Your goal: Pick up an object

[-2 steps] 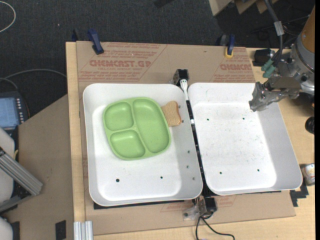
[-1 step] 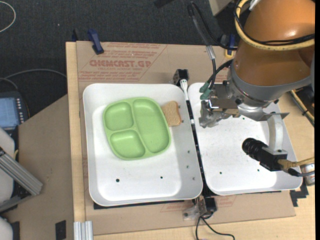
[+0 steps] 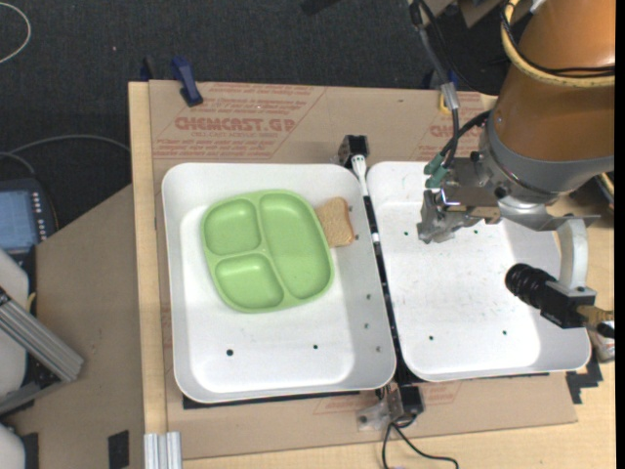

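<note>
Pickup candidates are seen well to the gripper's (image 3: 441,225) left, in the other bin (image 3: 186,291): a green divided plate (image 3: 266,251) and a tan sponge-like block (image 3: 337,222) touching its rim. The block is judged light and soft, best taken across its narrow sides; the plate looks stiff and slippery. Whether the gripper is spread or pressed together cannot be told.

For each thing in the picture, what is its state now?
Green divided plate: lying flat in the left bin, right way up.
Tan sponge: lying beside the plate's right edge, touching it.
Gripper: low over the right bin, at its upper left part, nothing seen in it.
</note>
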Motion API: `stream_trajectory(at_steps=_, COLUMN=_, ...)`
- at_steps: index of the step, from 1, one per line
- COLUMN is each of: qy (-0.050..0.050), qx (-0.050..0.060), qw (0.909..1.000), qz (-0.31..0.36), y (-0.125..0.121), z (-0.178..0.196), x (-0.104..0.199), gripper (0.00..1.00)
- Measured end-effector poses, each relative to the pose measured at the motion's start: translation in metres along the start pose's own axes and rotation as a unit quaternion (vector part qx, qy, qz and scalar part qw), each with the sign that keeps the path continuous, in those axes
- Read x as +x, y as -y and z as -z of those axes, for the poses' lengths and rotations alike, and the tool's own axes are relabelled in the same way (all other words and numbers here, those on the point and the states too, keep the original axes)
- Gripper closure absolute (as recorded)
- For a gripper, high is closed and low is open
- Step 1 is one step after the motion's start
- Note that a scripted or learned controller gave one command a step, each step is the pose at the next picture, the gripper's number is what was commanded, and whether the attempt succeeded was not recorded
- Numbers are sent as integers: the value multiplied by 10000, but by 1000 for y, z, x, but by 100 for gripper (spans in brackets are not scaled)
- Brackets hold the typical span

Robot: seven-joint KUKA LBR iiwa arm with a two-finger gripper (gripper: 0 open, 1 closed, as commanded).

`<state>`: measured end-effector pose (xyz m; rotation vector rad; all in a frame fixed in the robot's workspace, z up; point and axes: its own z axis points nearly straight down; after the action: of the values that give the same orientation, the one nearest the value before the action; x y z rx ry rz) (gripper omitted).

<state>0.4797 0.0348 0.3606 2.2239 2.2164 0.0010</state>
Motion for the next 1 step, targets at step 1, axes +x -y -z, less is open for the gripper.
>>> stream_trajectory(at_steps=1, qy=-19, qx=-29, qw=10000, qz=52, y=0, z=55, x=57, gripper=100)
